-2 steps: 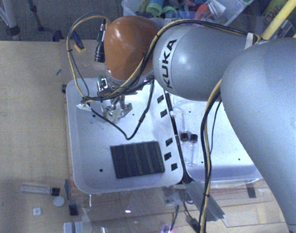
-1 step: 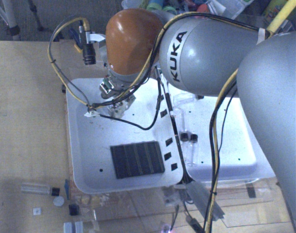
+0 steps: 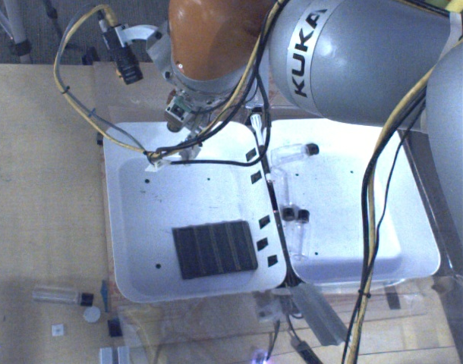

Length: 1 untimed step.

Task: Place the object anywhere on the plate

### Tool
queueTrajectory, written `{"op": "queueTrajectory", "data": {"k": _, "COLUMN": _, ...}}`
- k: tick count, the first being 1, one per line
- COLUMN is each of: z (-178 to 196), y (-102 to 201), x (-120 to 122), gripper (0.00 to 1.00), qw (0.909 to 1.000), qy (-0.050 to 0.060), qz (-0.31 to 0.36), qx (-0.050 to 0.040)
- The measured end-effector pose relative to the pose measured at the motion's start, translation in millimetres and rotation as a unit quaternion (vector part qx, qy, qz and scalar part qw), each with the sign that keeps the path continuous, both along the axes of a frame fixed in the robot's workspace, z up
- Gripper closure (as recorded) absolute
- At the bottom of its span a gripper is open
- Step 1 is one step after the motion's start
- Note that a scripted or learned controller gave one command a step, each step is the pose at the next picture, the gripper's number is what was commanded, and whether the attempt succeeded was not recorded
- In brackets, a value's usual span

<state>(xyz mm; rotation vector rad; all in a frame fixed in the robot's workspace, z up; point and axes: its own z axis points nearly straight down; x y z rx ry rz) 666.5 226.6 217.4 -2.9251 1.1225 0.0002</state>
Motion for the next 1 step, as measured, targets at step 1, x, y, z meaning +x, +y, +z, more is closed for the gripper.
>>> {"op": "queueTrajectory", "data": {"k": 1, "z": 63.8, "y": 0.1, "x": 0.0, "gripper": 1.00, "qw": 1.0000, "qy": 0.000, "qz": 0.004, "qx": -0.0003}}
